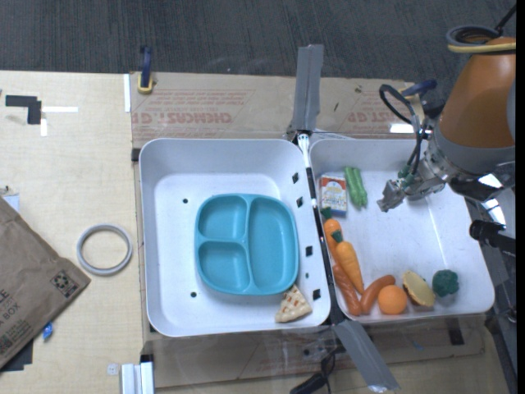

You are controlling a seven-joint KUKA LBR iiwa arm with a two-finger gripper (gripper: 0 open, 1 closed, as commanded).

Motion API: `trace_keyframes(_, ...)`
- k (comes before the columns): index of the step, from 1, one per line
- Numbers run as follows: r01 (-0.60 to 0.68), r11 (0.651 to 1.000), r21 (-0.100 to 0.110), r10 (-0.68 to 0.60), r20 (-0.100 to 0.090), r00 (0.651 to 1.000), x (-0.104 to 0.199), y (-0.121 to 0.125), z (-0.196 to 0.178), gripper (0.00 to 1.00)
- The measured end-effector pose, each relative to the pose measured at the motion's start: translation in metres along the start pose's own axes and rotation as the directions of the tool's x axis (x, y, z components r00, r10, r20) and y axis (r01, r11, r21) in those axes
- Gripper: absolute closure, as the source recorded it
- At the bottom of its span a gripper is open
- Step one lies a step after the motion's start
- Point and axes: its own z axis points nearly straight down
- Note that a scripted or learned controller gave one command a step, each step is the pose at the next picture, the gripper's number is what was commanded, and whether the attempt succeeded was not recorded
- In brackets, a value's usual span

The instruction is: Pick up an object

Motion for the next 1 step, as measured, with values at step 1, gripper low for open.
trace_keyframes(1,0.192,0.981,-0.002,-0.192,0.002,0.981,0.0321,0.0795,-0.0417,1.0)
